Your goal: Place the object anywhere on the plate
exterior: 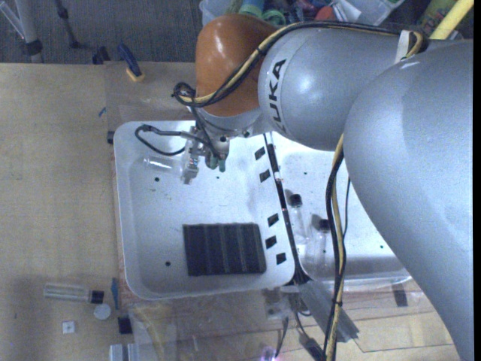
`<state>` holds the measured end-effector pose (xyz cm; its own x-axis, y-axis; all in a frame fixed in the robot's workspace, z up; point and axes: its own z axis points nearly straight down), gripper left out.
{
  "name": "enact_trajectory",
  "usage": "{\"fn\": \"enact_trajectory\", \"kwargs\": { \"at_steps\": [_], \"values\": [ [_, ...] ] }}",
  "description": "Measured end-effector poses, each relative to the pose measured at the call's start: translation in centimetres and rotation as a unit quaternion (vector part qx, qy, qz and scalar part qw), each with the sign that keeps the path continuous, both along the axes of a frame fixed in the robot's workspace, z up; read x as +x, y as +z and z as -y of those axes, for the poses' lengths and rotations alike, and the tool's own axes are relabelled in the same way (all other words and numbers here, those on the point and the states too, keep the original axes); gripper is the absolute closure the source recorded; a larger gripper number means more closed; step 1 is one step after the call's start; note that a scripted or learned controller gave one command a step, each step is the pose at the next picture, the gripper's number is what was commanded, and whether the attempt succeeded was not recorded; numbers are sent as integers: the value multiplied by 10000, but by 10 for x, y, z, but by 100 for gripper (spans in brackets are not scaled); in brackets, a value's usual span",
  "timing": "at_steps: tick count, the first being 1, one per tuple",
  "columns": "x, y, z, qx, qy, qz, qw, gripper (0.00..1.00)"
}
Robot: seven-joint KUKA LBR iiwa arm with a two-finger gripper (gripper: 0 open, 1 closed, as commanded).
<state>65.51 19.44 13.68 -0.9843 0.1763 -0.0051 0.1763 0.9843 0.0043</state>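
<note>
We see the grey arm with its orange band (229, 59) reaching in over the shallow white left bin (120, 201), its two-finger gripper (197, 162) hanging above the far part of that bin's floor. The wrist and cabling crowd the tip, so we cannot tell how far apart the fingers stand, or whether anything sits between them. The likeliest candidate for the task's thing is a small, pale, see-through object (155, 162) lying on the bin floor just to the view's left of the gripper, apart from it. It is too faint for us to be sure of its shape or its long axis. The black ribbed rectangular plate (224, 248) lies flat on the same bin's floor, toward the near edge, with its long side running across the view. The relation that matters is this: the plate lies below the gripper in the view and a little to the right, with bare white floor between, while the pale object lies the other way, to the left. We judge that the grasp itself is not yet confirmed — the carry toward the plate would come after it
</note>
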Motion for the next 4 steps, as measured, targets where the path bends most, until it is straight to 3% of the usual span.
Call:
{"fn": "enact_trajectory", "kwargs": {
  "at_steps": [1, 2, 3, 4],
  "values": [
    [4, 145, -31, -3, 533, 5, 9986, 100],
    [6, 249, -4, -4, -204, 6, 9998, 100],
    [0, 228, -31, -14, -2163, -40, 9763, 100],
    [-2, 162, -30, -17, -4632, -50, 8862, 100]
  ]
}}
